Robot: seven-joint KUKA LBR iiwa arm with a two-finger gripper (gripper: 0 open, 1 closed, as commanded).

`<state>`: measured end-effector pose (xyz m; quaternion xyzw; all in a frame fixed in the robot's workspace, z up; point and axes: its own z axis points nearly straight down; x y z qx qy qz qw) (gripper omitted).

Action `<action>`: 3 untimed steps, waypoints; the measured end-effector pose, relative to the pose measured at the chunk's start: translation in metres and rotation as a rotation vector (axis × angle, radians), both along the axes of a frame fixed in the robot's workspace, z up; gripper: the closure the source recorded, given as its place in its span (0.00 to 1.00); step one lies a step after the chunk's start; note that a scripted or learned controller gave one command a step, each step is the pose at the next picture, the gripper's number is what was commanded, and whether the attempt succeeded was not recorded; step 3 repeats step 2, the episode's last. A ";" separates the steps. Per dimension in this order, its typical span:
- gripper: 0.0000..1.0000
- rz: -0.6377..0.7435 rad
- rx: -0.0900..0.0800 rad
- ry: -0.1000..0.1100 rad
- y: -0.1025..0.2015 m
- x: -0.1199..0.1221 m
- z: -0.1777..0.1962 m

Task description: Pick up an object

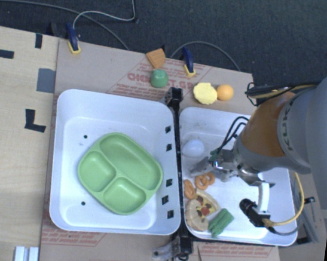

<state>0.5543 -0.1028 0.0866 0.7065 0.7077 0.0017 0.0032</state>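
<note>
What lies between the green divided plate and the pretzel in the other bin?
In the camera view, between the green divided plate and the pretzel lie bare white bin floor and the black-marked wall where the two bins meet.

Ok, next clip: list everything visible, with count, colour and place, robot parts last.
bins: two, white, side by side on the bench
divided plate: one, green, left bin
pretzel: one, orange-brown, right bin
pizza slice: one, tan, right bin front
green piece: one, beside the pizza slice
pale round object: one, whitish, right bin
loose toys: four, orange-brown, green, yellow, orange, behind the bins
clamps: two, blue, back edge
arm: one, grey and orange, over right bin
gripper: one, near the pretzel
</note>
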 end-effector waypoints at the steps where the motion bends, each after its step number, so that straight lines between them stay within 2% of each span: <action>1: 0.00 -0.001 -0.001 0.000 0.007 -0.003 0.000; 2: 1.00 -0.001 -0.002 0.001 0.007 -0.003 0.010; 3: 1.00 -0.001 -0.002 0.001 0.007 -0.003 0.010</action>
